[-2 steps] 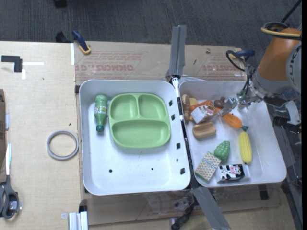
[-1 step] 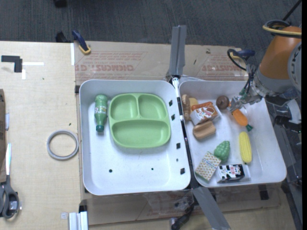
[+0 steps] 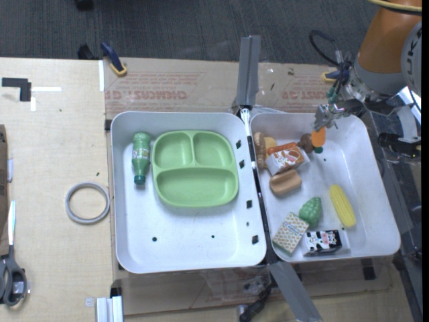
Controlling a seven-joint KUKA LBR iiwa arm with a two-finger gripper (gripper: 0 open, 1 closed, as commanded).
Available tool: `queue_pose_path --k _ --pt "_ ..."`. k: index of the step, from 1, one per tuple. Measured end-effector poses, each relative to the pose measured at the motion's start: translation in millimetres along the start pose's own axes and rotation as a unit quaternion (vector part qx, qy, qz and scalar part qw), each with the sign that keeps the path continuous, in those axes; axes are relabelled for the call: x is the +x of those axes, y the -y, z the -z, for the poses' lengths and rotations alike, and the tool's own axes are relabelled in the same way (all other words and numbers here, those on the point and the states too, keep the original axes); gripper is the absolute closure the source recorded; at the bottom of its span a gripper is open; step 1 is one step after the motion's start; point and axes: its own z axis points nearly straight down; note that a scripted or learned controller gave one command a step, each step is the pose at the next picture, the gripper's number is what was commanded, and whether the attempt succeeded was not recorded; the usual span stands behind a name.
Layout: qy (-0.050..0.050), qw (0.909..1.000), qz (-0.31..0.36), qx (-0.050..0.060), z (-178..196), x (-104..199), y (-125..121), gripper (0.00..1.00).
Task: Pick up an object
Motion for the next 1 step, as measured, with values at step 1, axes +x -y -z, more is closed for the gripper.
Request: queue_pose_path --k 1 --pt "0.001 1.0 0.001 0.0 8.6 -0.4 -0.2 1.0"
